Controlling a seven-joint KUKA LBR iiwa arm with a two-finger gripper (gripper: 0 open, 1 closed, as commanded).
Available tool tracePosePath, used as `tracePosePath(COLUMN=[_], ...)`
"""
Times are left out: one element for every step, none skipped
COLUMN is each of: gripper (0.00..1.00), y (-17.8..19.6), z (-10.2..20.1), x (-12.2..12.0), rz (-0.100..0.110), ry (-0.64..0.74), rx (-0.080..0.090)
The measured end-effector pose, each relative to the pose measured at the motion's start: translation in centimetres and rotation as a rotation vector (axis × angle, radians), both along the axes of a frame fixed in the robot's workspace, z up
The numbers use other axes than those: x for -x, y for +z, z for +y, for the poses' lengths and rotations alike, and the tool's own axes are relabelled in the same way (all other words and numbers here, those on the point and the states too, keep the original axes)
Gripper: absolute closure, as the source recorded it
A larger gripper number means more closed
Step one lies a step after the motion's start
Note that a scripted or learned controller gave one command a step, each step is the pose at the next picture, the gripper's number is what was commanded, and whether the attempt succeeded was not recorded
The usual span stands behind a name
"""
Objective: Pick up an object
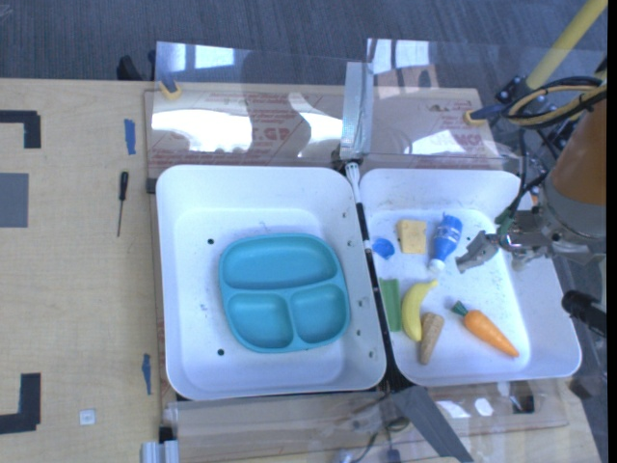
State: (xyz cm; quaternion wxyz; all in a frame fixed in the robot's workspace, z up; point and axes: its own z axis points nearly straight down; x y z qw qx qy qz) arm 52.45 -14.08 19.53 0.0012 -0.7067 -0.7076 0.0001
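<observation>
Arm cut off at right edge; only wrist and orange band in frame. Gripper small and dark over right bin, finger spacing unreadable. Green object by the banana too small to identify.

Two bins, one tray, seven small items

Two white bins sit side by side: the left bin holds one teal divided tray; the right bin holds one banana, one carrot, one blue-and-white bottle, one yellow block, one small blue piece, one green strip and one tan stick.
</observation>
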Motion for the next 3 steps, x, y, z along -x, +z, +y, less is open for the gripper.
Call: tracePosePath(gripper=[0.00, 1.00, 1.00], y=[-10.2, -9.2, -0.3], z=[2.4, 2.5, 9.9], x=[-8.6, -8.6, -6.5], rz=[-0.010, -0.011, -0.010], ry=[-0.073, -0.074, -0.106], rx=[0.002, 0.002, -0.001])
